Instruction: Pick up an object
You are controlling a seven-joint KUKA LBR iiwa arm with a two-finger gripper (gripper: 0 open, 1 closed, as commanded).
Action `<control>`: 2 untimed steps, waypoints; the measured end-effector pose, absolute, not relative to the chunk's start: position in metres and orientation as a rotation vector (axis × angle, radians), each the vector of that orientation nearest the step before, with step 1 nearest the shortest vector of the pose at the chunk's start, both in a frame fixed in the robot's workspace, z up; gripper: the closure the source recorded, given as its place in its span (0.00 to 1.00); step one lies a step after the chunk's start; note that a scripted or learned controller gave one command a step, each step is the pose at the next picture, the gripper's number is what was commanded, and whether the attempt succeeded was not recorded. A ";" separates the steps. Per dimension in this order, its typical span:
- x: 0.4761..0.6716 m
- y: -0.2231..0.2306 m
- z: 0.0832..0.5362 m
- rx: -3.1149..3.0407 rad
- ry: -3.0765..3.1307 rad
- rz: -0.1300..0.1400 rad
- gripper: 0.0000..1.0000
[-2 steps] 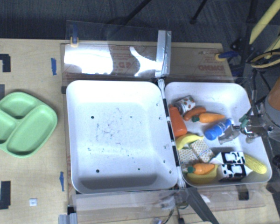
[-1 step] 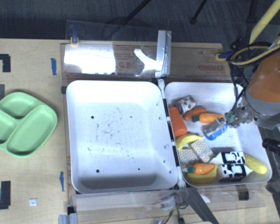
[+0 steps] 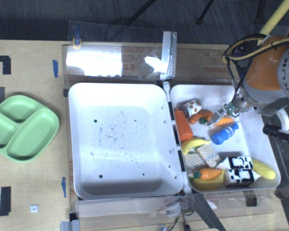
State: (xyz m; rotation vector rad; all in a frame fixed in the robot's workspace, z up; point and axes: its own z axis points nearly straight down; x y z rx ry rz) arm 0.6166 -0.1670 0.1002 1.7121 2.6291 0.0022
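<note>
While the arm [image 3: 267,76] reaches in over the right bin [image 3: 265,129], the end effector [image 3: 225,113] sits low inside it, just above the blue bottle [image 3: 224,133]. Can't tell if it's spread or pressed together; metal parts blur into the clutter and nothing is visibly pinched.

All positions relative to the blue bottle:
- small orange piece [image 3: 225,121]: touching its upper edge, right under the end effector
- carrot-like toy [image 3: 201,117]: just beside, up-left
- white and red can [image 3: 190,107]: beyond the carrot, toward the bin's far left corner
- orange block [image 3: 182,126]: left, against the bin's left wall
- banana [image 3: 194,144]: down-left, near
- checkered cracker-like piece [image 3: 207,152]: just below
- black-and-white box [image 3: 240,169]: below, toward the near wall
- corn cob [image 3: 263,168]: below-right, beside that box
- orange and green veg toy [image 3: 207,174]: below-left, at the near wall

Left bin [image 3: 86,129]: well apart, left. Green divided plate [image 3: 23,127] sits on the desk [image 3: 24,81], further left still.
</note>
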 end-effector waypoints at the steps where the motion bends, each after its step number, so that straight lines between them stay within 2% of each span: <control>1: 0.618 -0.168 0.112 1.711 2.622 0.006 1.00; 2: 0.668 -0.151 0.202 1.809 2.563 0.002 1.00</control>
